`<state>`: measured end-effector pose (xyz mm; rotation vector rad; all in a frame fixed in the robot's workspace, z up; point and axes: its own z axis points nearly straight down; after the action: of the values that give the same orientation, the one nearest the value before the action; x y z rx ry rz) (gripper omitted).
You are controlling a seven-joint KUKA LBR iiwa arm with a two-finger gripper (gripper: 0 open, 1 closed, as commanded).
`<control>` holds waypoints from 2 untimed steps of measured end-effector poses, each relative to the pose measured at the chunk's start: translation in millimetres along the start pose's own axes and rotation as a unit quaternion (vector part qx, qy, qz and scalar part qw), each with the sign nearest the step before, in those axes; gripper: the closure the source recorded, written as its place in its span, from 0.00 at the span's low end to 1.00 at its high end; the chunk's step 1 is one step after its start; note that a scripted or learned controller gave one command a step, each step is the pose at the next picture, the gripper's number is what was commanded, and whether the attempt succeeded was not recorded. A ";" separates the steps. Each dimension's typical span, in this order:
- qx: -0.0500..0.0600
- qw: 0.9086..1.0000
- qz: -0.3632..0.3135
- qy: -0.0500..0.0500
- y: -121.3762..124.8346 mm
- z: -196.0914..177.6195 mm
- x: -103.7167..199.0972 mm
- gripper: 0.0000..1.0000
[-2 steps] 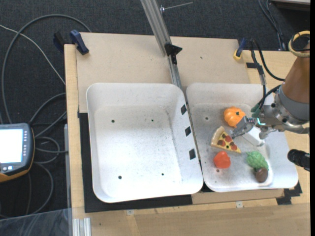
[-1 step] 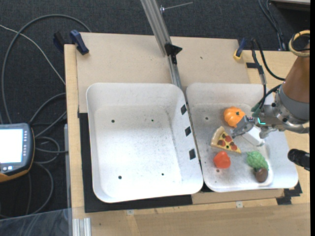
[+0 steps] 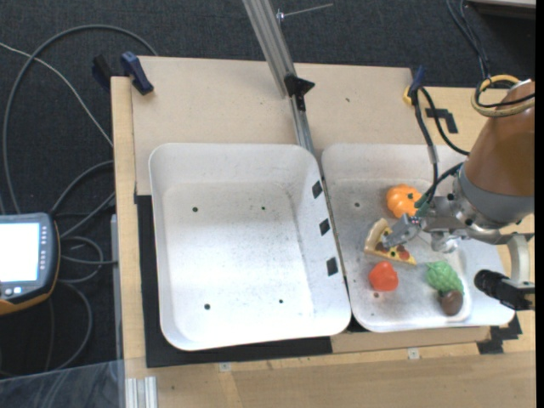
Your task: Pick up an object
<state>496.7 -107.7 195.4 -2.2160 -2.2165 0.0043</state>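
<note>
The grey arm with its orange band (image 3: 508, 147) is reaching in from three o'clock over the right bin (image 3: 357, 177), and its gripper (image 3: 411, 224) is hanging at the middle of that bin, just above a toy pizza slice (image 3: 387, 243). Whether the claw is released or clenched, I cannot tell. The pizza slice is lying tilted, its yellow crust pointing toward ten o'clock, and nothing is showing as lifted by the claw. A small orange fruit with a green stem (image 3: 401, 200) is sitting at twelve o'clock from the slice, just beside the gripper. A red tomato-like piece (image 3: 383, 276) is resting at six o'clock from the slice, close under it. A green leafy toy (image 3: 441, 274) is lying at four o'clock, touching a brown rounded piece (image 3: 450, 302) below it near the bin's lower rim. The left bin (image 3: 170, 168) is standing alongside at nine o'clock, separated by a metal rail (image 3: 272, 41) running up toward twelve o'clock.
</note>
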 end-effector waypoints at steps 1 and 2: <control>0.001 1.000 0.000 0.000 1.7 63.2 -0.9 0.00; 0.000 1.000 0.000 0.000 0.6 105.6 -0.2 0.00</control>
<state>496.6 -107.5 89.8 -2.2164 -2.2157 0.0049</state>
